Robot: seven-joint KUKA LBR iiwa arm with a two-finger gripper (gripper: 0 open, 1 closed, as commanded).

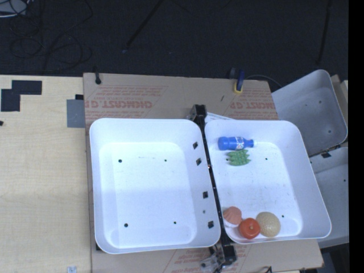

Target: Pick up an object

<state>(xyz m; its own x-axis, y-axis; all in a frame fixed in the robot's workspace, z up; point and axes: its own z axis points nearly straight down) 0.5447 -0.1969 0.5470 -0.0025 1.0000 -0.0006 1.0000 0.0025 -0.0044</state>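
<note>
Whether the gripper is open or closed cannot be told, and so how the objects lie relative to it cannot be told either.

All the loose objects lie in the bin on the view's right [301, 169], and each is placed here by the black seam [206, 169] where the two bins meet. A blue bottle [235, 143] lies on its side near the far end of the seam, just to its right, with its white cap pointing away from it. A small green object [239, 158] lies just in front of the bottle, close to it but apart; what it is cannot be made out. Near the seam's front end three things are bunched in the bin's front corner. A pale pink object [232, 215] is nearest the seam. A red-orange round object [249, 228] sits just beside it, further from the seam and closer to the front rim. A tan ball [268, 223] touches that one on the side away from the seam.

To the seam's left is the other white bin [102, 152]. Both bins rest on a sheet of cardboard [148, 98] printed in red, which lies on the pale wooden surface [40, 181]. Beyond the seam's far end, a small blue and yellow item [239, 79] stands at the cardboard's far edge.
</note>
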